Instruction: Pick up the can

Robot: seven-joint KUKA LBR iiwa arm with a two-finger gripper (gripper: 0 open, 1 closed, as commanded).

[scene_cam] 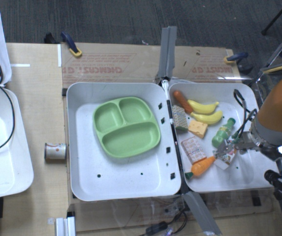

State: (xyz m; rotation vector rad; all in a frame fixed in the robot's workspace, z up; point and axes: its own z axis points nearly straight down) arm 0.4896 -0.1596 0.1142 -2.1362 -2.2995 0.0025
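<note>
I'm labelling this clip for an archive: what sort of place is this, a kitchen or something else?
Likely a robot test bench, not a kitchen: two shallow white bins on a cardboard-covered bench, toy-like yellow plastic bananas beside a green divided plastic plate, and a grey arm's gripper.

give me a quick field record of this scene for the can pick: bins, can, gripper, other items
left bin: holds a green divided plate
right bin: holds bananas, a green bottle, a carrot, a cheese wedge, a small packet
can: lying on its side on the bench, outside both bins, left of the left bin
gripper: low in the right bin, near the bottle
grip state: cannot tell
can picked: not yet
</note>
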